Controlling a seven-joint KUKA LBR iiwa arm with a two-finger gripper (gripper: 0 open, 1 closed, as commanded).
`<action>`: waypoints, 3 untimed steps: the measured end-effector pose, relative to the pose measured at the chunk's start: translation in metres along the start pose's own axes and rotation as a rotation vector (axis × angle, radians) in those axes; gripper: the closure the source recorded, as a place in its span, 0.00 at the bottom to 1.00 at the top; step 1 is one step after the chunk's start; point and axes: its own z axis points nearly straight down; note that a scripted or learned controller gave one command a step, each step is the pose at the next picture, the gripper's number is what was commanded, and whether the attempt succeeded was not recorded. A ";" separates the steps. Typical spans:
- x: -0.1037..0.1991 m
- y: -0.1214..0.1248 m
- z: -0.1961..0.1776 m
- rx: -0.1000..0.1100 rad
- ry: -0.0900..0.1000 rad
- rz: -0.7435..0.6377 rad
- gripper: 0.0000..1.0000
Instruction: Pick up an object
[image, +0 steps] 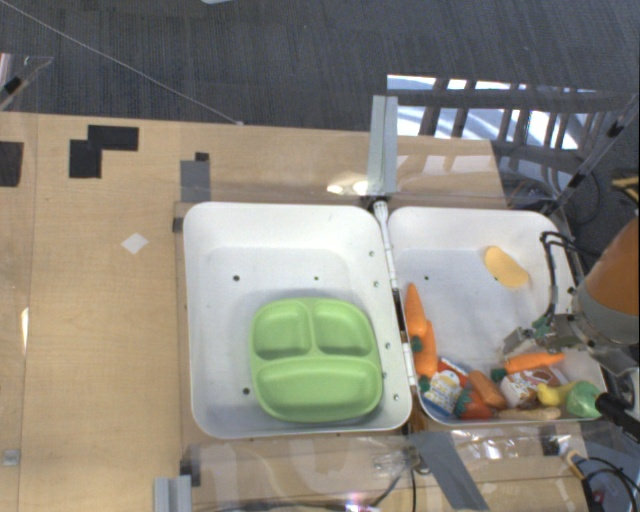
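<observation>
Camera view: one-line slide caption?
Pincer low in right bin above orange carrot and toy-food pile; green divided plate in left bin.

The grey arm with its orange band (612, 275) is cut off by the right edge; the heaped small toy foods (505, 388) overlap, hiding one another.

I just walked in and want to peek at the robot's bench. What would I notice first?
The big green plate with three sections jumps out first, lying alone in the left bin. Next comes the bright pile of toy food heaped in the near corner of the right bin, with a carrot along its left wall and a yellow piece lying apart farther back. The robot's hand comes in from the right, just above that pile.
</observation>
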 end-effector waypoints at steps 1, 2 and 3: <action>-0.001 -0.002 -0.032 0.005 -0.001 0.061 0.00; 0.023 0.002 0.002 -0.003 -0.004 0.149 0.00; 0.001 0.056 0.004 -0.008 -0.005 0.122 0.00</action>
